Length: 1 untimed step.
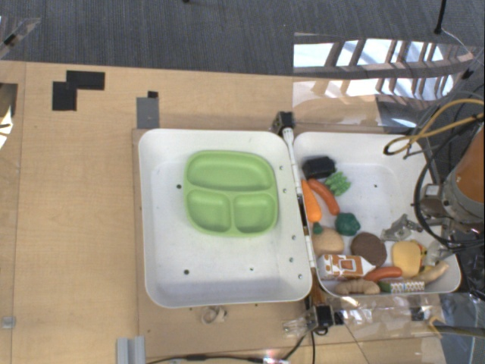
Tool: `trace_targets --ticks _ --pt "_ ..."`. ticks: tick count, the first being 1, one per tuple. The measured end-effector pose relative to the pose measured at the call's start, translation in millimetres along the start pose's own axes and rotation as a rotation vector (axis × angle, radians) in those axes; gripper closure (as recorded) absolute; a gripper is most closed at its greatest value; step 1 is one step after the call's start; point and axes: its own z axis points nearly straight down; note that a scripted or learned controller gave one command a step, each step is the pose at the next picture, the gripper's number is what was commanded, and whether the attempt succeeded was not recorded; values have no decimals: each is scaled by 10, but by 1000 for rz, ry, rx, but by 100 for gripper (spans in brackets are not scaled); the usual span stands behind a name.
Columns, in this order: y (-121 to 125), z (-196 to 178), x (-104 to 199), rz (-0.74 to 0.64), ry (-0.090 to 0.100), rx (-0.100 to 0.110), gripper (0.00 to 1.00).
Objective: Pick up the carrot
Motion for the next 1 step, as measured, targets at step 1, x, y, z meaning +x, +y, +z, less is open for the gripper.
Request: trace_targets --ticks 1 --pt "-118 527 -109 -305 -6 5 0"
